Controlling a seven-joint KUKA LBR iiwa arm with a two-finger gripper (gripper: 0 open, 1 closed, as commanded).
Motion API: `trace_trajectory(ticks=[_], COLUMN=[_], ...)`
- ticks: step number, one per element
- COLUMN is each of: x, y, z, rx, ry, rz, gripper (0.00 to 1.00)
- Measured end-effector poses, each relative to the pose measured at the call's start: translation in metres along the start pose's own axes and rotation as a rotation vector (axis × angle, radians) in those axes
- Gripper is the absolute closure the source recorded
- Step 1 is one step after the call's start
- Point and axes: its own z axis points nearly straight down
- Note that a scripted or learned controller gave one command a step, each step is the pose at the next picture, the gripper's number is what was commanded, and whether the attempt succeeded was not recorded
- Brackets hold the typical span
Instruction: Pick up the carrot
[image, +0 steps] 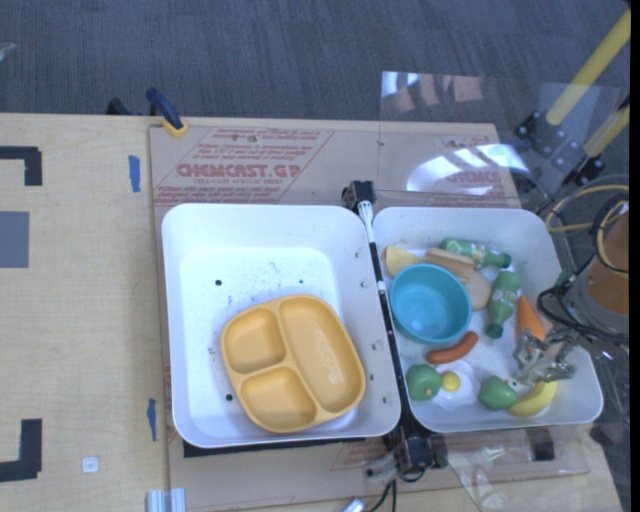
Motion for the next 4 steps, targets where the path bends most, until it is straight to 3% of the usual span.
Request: trace_trajectory(ticks=[1, 2, 3, 4], x=[-0.01, -0.013, -0.086, -0.124], y=[-0.01, -0.011, -0.077, -0.118], z=[0.001, -0.011, 0.003, -0.01], rx=[-0.003, 0.004, -0.004, -0.008], ry=[0.003, -0.006, 0.001, -0.001], rz=[-0.288, -0.282, -0.515, -0.913], gripper=[1.0, 1.0, 1.0, 1.0])
